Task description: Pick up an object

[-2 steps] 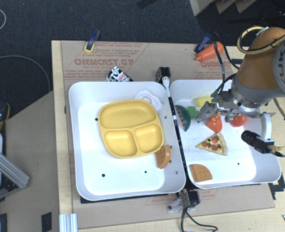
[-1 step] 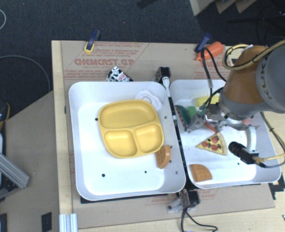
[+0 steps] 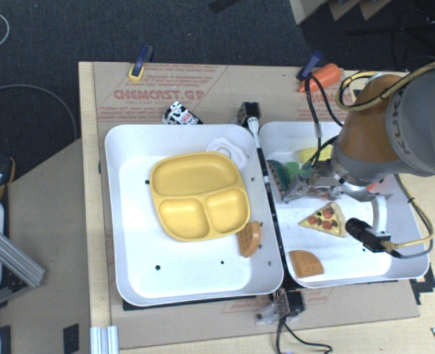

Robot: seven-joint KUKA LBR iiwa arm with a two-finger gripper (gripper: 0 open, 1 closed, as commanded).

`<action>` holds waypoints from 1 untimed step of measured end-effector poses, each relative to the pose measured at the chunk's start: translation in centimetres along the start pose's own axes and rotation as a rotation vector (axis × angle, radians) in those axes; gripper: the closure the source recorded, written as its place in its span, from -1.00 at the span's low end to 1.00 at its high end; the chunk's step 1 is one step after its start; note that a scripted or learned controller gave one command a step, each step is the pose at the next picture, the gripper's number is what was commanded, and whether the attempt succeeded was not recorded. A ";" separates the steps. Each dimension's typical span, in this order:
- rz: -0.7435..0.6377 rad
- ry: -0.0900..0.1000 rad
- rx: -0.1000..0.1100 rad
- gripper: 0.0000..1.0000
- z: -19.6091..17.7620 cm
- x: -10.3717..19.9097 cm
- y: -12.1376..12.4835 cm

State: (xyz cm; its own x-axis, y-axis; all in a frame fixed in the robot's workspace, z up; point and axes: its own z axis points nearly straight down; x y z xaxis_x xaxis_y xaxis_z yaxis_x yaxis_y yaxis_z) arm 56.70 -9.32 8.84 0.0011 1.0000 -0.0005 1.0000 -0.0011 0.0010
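Two white bins sit side by side; left bin (image 3: 129,271) carries a yellow divided plate (image 3: 199,195) and a small tan piece (image 3: 250,238) leaning by the plate's lower right rim. Right bin (image 3: 405,268) carries a pizza slice toy (image 3: 325,219), a tan bread-like piece (image 3: 306,262), a green object (image 3: 287,172) and something yellow (image 3: 310,155) near the far wall.

Gripper (image 3: 300,188) is low in the right bin, near the divider between bins, just beside the green object. The metal parts there blur together, so I cannot tell whether the pincer is spread, pressed together, or pinching anything.

Likely target: the green object, being closest to the gripper. It looks small, light and probably rigid plastic, possibly smooth enough to slip. Best hold, as a guess, is across its narrow width, clear of the wall.

Room: tight. The green object sits close to the bin's left wall and far corner, with the arm's body (image 3: 394,127) and loose cable (image 3: 394,251) crowding the right half. The pizza slice toy lies flat just below the gripper, thin and hard to get under. The bread-like piece near the front wall has more open floor around it. Lift path straight up appears unobstructed.
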 end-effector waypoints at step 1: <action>0.000 -0.001 -0.004 1.00 -1.0 0.0 0.1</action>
State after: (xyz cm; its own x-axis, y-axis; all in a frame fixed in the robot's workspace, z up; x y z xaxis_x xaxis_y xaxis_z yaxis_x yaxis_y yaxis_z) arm 56.79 -9.32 9.86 0.0015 1.0000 -0.0016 1.0000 -0.0015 0.0055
